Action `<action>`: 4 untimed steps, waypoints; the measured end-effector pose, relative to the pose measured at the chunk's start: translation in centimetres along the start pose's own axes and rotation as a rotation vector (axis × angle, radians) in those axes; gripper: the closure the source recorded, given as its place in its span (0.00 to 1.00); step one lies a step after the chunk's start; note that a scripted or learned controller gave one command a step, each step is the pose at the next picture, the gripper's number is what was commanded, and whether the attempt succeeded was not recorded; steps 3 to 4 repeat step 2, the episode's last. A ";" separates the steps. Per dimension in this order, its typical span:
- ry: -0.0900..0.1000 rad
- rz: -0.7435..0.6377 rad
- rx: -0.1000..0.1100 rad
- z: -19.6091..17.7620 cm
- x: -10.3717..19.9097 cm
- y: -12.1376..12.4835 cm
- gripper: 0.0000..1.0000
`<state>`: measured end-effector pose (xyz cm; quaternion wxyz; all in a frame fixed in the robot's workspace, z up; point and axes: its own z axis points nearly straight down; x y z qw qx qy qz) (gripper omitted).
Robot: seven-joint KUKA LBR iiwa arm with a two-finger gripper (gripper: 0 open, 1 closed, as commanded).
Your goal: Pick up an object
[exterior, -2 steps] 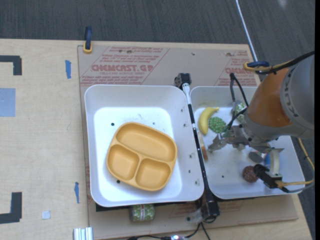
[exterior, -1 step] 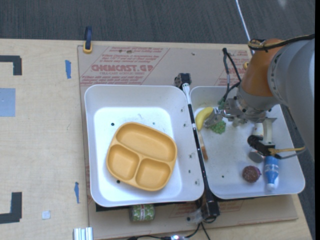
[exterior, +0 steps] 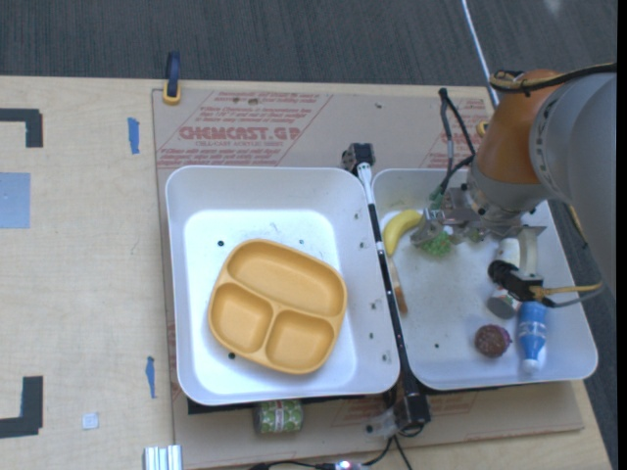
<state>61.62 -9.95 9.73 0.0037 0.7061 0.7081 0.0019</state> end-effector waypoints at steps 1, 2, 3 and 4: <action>0.004 0.001 0.008 -8.9 2.7 -6.6 1.00; 0.004 0.001 0.008 -12.0 10.8 -9.1 1.00; 0.004 0.001 0.008 -12.0 10.8 -9.1 1.00; 0.004 0.001 0.008 -12.0 10.8 -9.1 1.00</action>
